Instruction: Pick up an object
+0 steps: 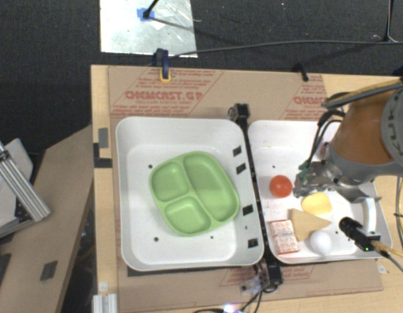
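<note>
The right bin holds a red ball, a yellow lemon-like piece, a tan wedge, a white egg and a small red-and-white packet. My gripper hangs low over this bin, between the red ball and the yellow piece, just above the yellow piece's left end. The bulky grey and orange arm covers the bin's right part.
The left bin bears a green three-compartment plate. A black divider with clips runs between the bins. Cables trail along the arm. Brown cardboard lies under both bins.
</note>
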{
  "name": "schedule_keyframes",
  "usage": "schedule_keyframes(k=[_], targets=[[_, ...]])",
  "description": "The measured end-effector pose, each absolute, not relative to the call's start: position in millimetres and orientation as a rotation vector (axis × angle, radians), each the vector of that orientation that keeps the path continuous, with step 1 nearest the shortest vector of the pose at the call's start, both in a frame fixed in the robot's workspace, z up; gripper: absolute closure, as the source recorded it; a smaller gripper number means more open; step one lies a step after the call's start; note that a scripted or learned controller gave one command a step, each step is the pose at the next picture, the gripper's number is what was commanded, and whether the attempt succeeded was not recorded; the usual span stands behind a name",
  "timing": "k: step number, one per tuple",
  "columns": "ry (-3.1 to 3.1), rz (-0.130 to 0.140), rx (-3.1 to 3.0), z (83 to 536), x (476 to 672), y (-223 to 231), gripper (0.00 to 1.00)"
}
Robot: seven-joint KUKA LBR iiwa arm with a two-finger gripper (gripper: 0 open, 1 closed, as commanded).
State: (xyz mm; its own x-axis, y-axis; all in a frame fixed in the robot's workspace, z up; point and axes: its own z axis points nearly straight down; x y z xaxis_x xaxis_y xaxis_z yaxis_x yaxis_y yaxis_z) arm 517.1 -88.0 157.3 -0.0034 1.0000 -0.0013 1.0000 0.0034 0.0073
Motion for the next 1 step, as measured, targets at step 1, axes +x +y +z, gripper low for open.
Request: schedule_keyframes(k=[1], targets=[[2.222,0.007,2.213,207.6,519.3,-88.4,1.00]])
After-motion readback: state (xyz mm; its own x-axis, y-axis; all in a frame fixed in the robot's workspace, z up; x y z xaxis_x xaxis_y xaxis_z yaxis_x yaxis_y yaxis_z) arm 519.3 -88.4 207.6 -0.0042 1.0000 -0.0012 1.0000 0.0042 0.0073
